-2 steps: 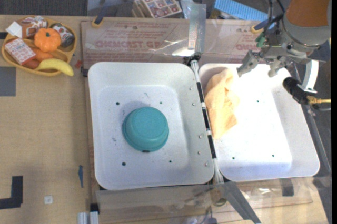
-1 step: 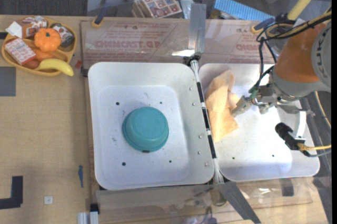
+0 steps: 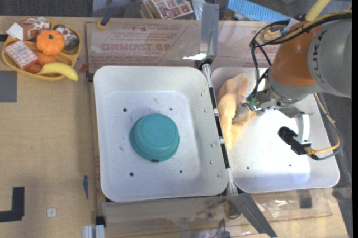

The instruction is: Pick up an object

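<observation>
Pincer (image 3: 244, 110) sat low in the right bin (image 3: 291, 175), pressed against a pale yellow soft object (image 3: 228, 108); whether it was spread or pinching could not be told. The object lay along the bin's left wall, long axis running near-to-far. A teal bowl (image 3: 155, 137) sat upside down in the left bin (image 3: 112, 175).

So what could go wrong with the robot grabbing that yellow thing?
1. The hand is down at the yellow thing, which lies right against the bin wall. The hand could bump the wall or only catch an edge.
2. The thing looks soft and floppy, so it might slip out when lifted.
3. The arm's loose cables hang near the bin and might snag.
</observation>
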You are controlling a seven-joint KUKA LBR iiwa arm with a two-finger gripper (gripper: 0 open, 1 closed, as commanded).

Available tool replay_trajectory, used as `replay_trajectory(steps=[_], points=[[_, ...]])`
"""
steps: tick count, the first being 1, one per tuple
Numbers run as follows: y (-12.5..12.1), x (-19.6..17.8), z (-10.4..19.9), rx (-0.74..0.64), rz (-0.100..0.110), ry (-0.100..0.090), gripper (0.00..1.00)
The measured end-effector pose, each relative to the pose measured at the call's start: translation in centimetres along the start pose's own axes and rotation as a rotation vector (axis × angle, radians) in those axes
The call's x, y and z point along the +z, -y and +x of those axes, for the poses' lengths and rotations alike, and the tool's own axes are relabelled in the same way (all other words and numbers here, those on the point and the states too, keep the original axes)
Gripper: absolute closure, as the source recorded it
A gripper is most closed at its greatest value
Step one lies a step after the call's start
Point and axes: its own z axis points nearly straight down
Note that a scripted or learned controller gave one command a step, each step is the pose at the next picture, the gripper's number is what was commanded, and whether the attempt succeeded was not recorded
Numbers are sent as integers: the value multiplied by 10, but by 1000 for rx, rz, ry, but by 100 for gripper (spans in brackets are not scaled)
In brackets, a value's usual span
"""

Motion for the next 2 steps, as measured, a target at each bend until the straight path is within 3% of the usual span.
replay_trajectory(steps=[1, 2], points=[[-1, -11, -2, 5, -5, 2, 100], [-50, -97, 22, -225, 2, 0, 100]])
